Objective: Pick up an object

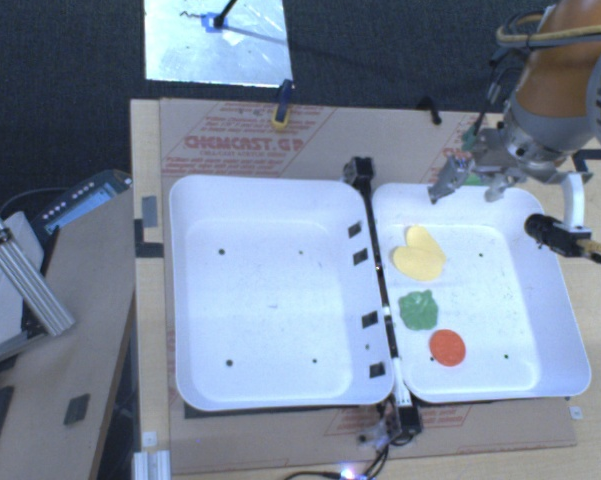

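We see the tool [470, 181] above the far rim of the right bin [550, 358], fingers spread wide with nothing between them. Orange band of the arm [570, 43] sits at the top right. Three objects lie in the right bin near its left wall: yellow piece [420, 255] farthest back, green piece [418, 309] just in front of it, red disc [447, 348] nearest the front. All three rest on the bin floor, well apart from the tool. Left bin [270, 298] sits beside it on the surface [240, 138].
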Available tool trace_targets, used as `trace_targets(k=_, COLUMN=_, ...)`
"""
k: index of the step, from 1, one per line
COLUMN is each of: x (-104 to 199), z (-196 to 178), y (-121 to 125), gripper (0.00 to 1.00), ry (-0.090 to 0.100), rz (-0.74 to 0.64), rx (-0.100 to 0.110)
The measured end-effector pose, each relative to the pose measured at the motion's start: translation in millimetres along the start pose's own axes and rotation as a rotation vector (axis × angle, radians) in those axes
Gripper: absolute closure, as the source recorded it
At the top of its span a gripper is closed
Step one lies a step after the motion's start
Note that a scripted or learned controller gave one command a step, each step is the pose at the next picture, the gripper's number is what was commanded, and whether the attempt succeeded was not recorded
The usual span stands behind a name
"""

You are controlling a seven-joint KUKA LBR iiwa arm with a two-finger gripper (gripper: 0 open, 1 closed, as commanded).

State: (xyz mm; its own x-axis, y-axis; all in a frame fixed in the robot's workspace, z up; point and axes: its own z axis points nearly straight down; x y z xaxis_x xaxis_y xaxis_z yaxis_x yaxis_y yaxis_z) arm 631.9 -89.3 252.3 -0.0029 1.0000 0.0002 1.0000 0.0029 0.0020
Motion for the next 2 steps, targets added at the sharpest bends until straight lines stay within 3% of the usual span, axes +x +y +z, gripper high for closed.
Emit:
trace_targets(k=1, x=-35.3, z=101.3, y=12.5, gripper=0.00, ry=-0.001, rz=0.003, rx=0.006)
trace_targets(k=2, x=-41.0, z=171.8, y=17.6, gripper=0.00, ry=0.000, rz=0.002, rx=0.004)
